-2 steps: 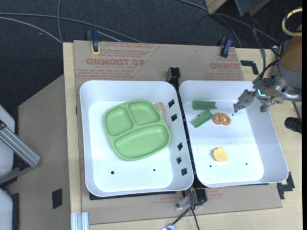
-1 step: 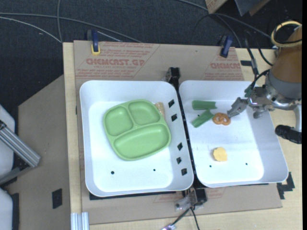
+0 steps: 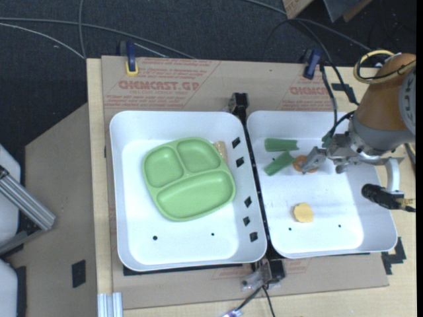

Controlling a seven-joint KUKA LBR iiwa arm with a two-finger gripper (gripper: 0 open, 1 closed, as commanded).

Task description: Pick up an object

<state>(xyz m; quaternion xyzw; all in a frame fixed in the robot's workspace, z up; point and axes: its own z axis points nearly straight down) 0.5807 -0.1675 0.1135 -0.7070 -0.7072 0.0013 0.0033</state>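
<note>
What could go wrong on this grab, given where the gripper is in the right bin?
1. The gripper sits at a small orange piece crowded by two green pieces; it may nudge or catch the wrong one.
2. That cluster lies near the right bin back wall, so pieces could be pushed against it.
3. The yellow piece lies apart, an easier target.

Grey arm (image 3: 386, 104) with orange band enters from right, wrist bent low, gripper (image 3: 316, 160) pointing left, finger state unclear
</note>
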